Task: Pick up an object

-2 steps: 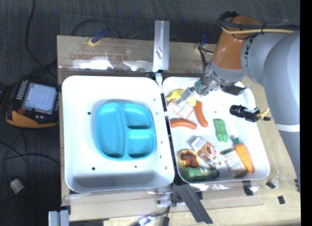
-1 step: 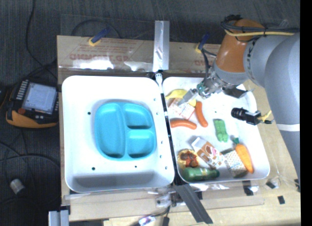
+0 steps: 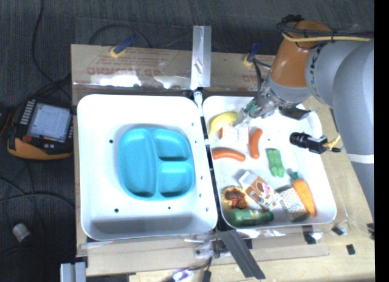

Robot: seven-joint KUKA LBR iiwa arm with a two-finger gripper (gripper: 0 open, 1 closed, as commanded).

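My gripper [image 3: 251,110] hangs over the back of the right bin [image 3: 325,171], just right of a yellow banana [image 3: 221,120] and above a small white and red piece [image 3: 239,134]. It holds nothing that I can see. In front of it lie an upright orange sausage [image 3: 254,142] and a second sausage [image 3: 228,153] lying crosswise. Further forward are a green vegetable [image 3: 275,162], a carrot [image 3: 304,196], small printed cartons [image 3: 261,191] and a dark green cucumber [image 3: 250,216].
The left bin [image 3: 97,171] holds a blue divided tray [image 3: 157,160]. The grey arm with its orange band [image 3: 295,62] reaches in over the right bin's back right corner. A metal strip [image 3: 201,56] stands behind the wall between the bins.
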